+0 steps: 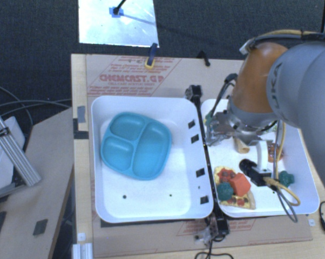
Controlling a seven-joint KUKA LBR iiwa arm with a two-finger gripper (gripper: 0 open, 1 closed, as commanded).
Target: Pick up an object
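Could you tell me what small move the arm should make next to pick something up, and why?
Probably lower the gripper straight down. It hangs over the far end of the right bin, while the toys, such as the orange block, lie nearer the front, so a short shift forward may be needed first.

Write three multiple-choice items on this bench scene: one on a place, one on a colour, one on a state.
1. Where does the divided plate lie?
A. Left bin
B. Right bin
C. On the cardboard

2. What colour is the plate?
A. Red
B. Light blue
C. Yellow

3. How does the plate sit?
A. Flat, hollows up
B. Standing on edge
C. Upside down

Answers: 1 A, it rests inside the left bin. 2 B, its whole surface is light blue. 3 A, its three hollows face the camera.
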